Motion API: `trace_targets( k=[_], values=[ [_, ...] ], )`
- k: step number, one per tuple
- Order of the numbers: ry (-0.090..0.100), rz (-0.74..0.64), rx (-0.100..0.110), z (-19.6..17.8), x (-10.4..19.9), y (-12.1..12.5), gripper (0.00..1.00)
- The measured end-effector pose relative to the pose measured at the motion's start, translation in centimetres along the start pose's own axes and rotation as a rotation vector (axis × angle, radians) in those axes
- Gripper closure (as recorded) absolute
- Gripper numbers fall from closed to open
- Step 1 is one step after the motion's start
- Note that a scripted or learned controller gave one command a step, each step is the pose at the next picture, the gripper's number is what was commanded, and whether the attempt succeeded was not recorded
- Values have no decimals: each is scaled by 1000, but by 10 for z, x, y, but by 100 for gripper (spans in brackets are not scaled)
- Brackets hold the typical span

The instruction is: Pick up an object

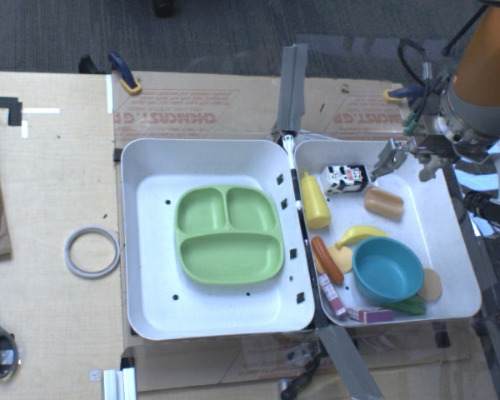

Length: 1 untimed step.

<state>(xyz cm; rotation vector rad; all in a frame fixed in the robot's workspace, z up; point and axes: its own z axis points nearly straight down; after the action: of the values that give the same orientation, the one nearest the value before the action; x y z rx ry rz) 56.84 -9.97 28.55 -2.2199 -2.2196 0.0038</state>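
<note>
The right bin (460, 223) holds several toy foods. Among them are a yellow bottle (314, 200), a black-and-white carton (345, 177), a tan bread roll (384, 202), a banana (360, 236), a blue bowl (387, 269) and a hot dog (326, 259). My gripper (407, 163) hangs over the bin's back right part, just above and right of the carton and the roll. Its fingers (386, 160) are spread open with nothing between them.
The left bin (142, 223) holds a green divided plate (229, 233). A pink packet (337, 302), a green item (408, 305) and a tan disc (432, 284) lie at the right bin's front. A grey ring (92, 251) and a blue clamp (125, 72) lie on the bench.
</note>
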Motion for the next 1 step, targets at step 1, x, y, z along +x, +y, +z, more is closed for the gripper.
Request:
trace_targets(
  k=[1],
  values=[
    [0,117,1,164,-9,-15,0]
  ],
)
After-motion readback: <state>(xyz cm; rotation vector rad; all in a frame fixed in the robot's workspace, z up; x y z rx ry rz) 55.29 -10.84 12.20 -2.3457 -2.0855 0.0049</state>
